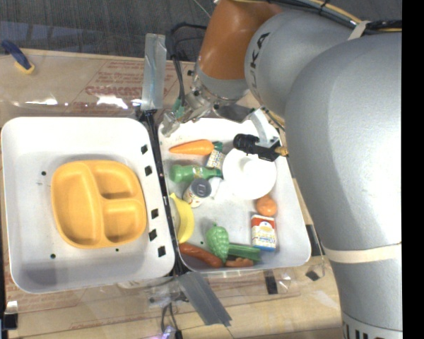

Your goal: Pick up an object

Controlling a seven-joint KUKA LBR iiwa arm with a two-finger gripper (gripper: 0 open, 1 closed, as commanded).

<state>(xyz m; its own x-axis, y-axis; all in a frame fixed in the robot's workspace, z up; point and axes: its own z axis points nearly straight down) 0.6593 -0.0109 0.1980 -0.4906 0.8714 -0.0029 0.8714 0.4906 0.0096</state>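
Glossy yellow plastic tray (97, 203); smooth matt white bins (28, 140).

**Arm over the right bin's far corner**

The gripper (175, 119) hangs at the right bin's (295, 221) eleven o'clock corner, just above the carrot (191, 147). A yellow divided plate (97, 203) sits in the left bin (25, 147), at nine o'clock.

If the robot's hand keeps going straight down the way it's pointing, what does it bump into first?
Probably the carrot. The hand hangs at the far edge of the right bin, pointing down, with the carrot lying just below it. Depth is hard to judge, so it might land on bare bin floor beside it.
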